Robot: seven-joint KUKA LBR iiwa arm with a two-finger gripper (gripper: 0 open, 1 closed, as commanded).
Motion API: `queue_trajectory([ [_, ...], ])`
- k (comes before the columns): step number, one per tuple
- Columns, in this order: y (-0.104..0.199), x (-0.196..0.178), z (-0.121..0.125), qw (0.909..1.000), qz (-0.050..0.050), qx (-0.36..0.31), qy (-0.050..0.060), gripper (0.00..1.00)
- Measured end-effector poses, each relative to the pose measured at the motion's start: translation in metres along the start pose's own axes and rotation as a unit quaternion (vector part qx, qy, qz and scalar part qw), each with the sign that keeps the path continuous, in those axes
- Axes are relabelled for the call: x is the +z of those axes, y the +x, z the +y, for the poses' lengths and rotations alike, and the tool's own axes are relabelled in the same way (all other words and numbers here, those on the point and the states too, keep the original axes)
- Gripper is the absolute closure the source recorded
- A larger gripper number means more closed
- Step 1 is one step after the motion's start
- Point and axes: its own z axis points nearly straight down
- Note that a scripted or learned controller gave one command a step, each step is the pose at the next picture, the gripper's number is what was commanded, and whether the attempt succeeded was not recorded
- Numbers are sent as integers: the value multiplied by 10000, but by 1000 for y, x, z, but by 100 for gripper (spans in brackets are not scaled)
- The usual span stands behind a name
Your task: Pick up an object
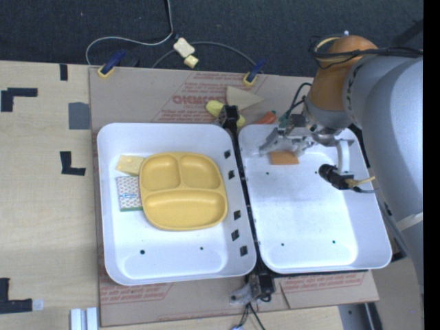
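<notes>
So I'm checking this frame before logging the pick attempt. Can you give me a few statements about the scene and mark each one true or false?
1. A yellow divided tray lies in the left bin. True.
2. The gripper is over the left bin. False: it is over the top of the right bin.
3. An orange-brown block lies in the right bin, just below the gripper. True.
4. The yellow divided tray holds several items. False: its compartments look bare.
5. A small patterned card lies at the tray's left side. True.
</notes>
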Motion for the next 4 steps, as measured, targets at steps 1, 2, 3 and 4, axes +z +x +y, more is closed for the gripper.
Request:
queue_trajectory([
  [1, -2, 12, 8, 10000, 30, 5, 63, 0],
  [2, 6, 10, 9, 10000, 10, 5, 26, 0],
  [3, 6, -1, 10, 10000, 6, 2, 3, 100],
  [4, 6, 0, 9, 10000, 5, 2, 15, 0],
])
